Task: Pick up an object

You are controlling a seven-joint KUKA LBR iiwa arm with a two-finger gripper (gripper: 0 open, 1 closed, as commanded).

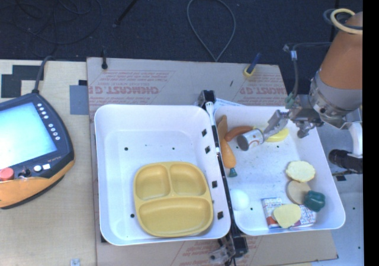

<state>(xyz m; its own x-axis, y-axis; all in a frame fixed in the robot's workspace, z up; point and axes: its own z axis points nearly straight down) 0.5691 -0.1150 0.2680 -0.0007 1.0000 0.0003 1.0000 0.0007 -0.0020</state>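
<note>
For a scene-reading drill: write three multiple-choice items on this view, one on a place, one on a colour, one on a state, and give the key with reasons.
1. Where does the divided plate lie?
A. In the left bin
B. In the right bin
C. On the cardboard outside both bins

2. What colour is the divided plate?
A. Blue
B. Yellow
C. Red

3. How does the gripper stand with the small can?
A. It holds the can lifted clear of the bin
B. It hangs at the right bin's far end, just right of the can, which lies on the floor
C. It is over the left bin

Key: 1 A, the plate rests on the left bin's floor. 2 B, it is plainly yellow. 3 B, the can lies beside the carrot, with the fingers just to its right.
</note>
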